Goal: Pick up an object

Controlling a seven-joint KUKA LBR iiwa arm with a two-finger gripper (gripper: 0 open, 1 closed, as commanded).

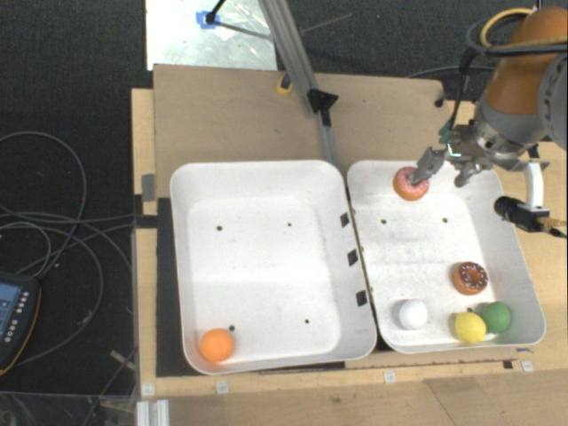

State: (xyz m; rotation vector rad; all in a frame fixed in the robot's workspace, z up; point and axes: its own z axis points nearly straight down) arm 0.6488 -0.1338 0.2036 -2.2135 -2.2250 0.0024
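Note:
A pink frosted donut [410, 185] lies at the far end of the right bin [426, 238]. My gripper [446, 172] hovers over that far edge, just right of the donut. Its two fingers are spread open, and the left finger [428, 165] ends right beside the donut's upper right side. Nothing sits between the fingers. A chocolate donut [469, 278], a white ball [412, 314], a yellow lemon [470, 327] and a green ball [496, 317] lie at the near end of the same bin. An orange ball [216, 345] rests in the near left corner of the left bin [257, 238].
A grey slanted pole [297, 56] runs down from the top and ends just behind the gap between the bins. Black clips [352, 256] line the seam between the bins. A black fitting [515, 211] sticks out by the right bin's right rim.

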